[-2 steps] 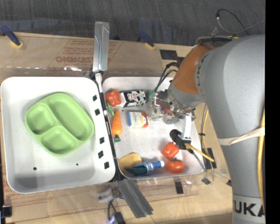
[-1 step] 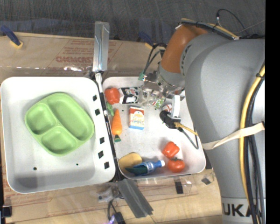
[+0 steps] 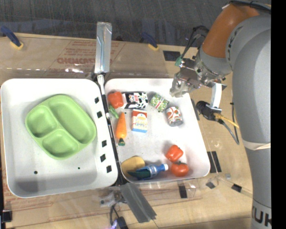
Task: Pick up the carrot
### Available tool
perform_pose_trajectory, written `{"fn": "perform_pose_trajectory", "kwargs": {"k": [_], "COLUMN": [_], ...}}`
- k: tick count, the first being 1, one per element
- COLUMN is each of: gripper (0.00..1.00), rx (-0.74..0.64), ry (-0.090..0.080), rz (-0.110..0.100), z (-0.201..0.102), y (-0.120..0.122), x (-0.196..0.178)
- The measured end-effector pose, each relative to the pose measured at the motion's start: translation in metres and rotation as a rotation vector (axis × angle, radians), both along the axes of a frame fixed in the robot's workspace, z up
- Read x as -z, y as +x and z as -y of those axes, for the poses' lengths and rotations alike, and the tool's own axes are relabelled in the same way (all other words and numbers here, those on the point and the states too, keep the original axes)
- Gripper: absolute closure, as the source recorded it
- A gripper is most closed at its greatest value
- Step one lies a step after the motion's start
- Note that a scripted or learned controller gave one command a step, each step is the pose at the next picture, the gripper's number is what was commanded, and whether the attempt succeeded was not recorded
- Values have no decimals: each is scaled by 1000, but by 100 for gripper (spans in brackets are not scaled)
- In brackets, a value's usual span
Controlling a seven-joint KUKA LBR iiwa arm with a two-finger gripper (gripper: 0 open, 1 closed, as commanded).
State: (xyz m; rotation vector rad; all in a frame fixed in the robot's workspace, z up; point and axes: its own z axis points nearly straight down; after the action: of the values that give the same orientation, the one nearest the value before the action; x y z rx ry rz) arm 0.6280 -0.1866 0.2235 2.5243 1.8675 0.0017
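Note:
The carrot [image 3: 121,127] is orange with a green top and lies lengthwise along the left wall of the right bin [image 3: 196,128]. My gripper [image 3: 180,89] hangs over the bin's far right corner, well to the right of the carrot and apart from it. Nothing shows between its fingers, and their spread is too small to read.
In the right bin lie an orange-red tomato [image 3: 116,99], a black-and-white carton [image 3: 136,98], a small juice box [image 3: 139,121], a green packet [image 3: 159,102], a can [image 3: 174,116], a red pepper [image 3: 174,152], a tomato [image 3: 180,169], a blue bottle [image 3: 150,171] and a yellow item [image 3: 132,164]. The left bin [image 3: 19,175] holds a green divided plate [image 3: 60,125].

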Motion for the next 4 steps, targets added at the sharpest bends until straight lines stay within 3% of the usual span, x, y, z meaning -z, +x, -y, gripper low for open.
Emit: {"fn": "perform_pose_trajectory", "kwargs": {"k": [1,2,3,4], "gripper": [100,100,100,0], "rx": [0,111,-273,-273], "ry": [0,0,2,2], "rz": [0,-1,-5,-6], "z": [0,14,12,13], "y": [29,29,19,19], "x": [-114,-208,-219,-219]}}
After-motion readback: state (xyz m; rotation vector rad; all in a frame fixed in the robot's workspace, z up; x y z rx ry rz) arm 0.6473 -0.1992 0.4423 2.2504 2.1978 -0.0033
